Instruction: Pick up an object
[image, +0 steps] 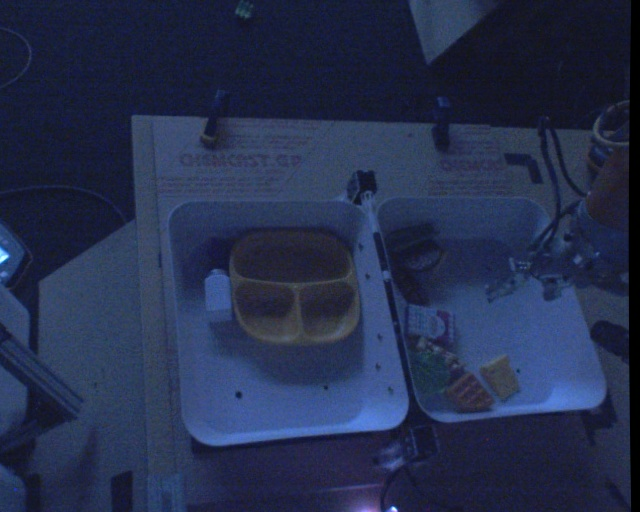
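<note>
Hovering over the right bin (560, 330) with gripper (524, 279) fingers spread and nothing between them, nearest pick probably the yellow block (500, 377) lying below it toward the bin's front rim, long axis running slightly diagonal.

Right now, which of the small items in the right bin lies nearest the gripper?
The dark brown item at the bin's far left. The pink carton, green piece, waffle and yellow block lie farther from the gripper.

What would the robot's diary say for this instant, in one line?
grey two-finger tool: above right white bin | holding: nothing seen | small yellow square block: in bin, untouched
</note>
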